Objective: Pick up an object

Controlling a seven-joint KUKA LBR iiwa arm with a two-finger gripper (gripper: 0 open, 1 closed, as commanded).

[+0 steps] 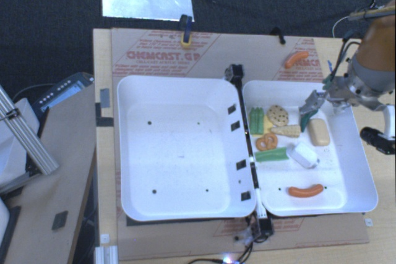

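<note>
From the fixed camera above the bench, you look down at a slant on two shallow white plastic bins set side by side on a tan board printed with red lettering. The left bin (179, 145) fills the middle of the view. The right bin (356, 151) touches it along a black hinged divider (244, 145) that runs from twelve o'clock down to six o'clock.

Your grey arm with the orange band (374, 55) reaches in from three o'clock. Its two-finger gripper (311, 105) hangs over the upper part of the right bin. You cannot tell from this angle whether its fingers are apart or together, and nothing is seen held.

The objects to pick from lie in the right bin. Just below the gripper, toward five o'clock, lies a tan rounded block (319, 132). To its left, at nine o'clock, sits a pale yellow wedge (286, 130), and above that a round speckled cookie (278, 114). A green ribbed vegetable piece (256, 120) stands near the divider. Below it lies a brown pretzel (266, 142), then a flat green stick (271, 155). A white rounded block (304, 155) rests just beside the stick's right end. An orange sausage (305, 191) lies alone toward six o'clock in that bin.

A second orange sausage (297, 59) lies on the board beyond the right bin, at twelve o'clock from it.
</note>
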